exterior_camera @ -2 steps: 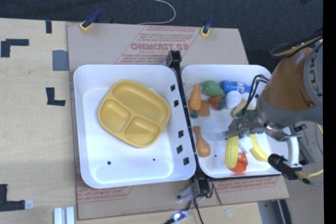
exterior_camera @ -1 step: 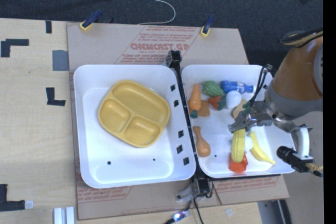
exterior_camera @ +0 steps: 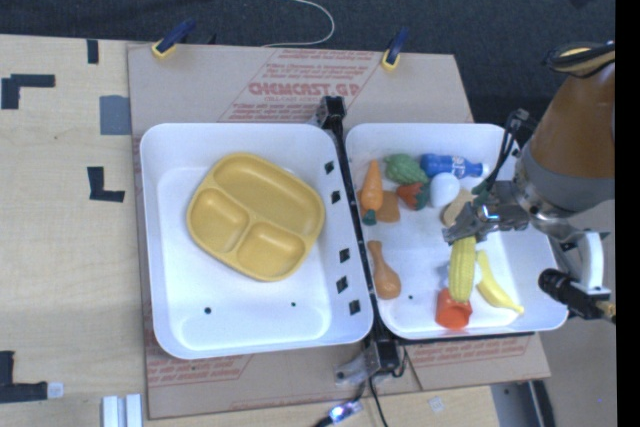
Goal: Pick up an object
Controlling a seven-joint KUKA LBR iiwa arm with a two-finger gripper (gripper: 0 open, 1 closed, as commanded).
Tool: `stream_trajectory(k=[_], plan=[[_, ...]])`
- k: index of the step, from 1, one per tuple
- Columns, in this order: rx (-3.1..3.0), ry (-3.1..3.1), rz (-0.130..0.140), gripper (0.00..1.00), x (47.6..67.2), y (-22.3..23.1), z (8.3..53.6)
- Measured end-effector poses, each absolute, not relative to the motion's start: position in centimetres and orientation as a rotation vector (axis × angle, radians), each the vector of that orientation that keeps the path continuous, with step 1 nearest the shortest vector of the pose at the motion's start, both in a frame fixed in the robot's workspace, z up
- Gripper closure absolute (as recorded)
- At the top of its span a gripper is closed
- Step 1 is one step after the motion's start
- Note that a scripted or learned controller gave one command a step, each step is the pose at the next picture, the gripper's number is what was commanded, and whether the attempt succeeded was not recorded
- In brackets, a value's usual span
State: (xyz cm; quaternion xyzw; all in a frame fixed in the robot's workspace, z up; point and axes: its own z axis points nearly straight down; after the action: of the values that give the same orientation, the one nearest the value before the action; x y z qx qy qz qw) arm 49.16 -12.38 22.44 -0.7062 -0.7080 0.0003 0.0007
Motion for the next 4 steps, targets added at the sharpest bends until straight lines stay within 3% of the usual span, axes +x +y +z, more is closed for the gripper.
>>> stream_trajectory(k=[1, 4], plan=[[-2.210, -2.228, 0.001, 1.00, 51.9, -6.7, 22.5], [-2.218, -2.221, 0.004, 1.00, 51.4, -5.9, 21.3]])
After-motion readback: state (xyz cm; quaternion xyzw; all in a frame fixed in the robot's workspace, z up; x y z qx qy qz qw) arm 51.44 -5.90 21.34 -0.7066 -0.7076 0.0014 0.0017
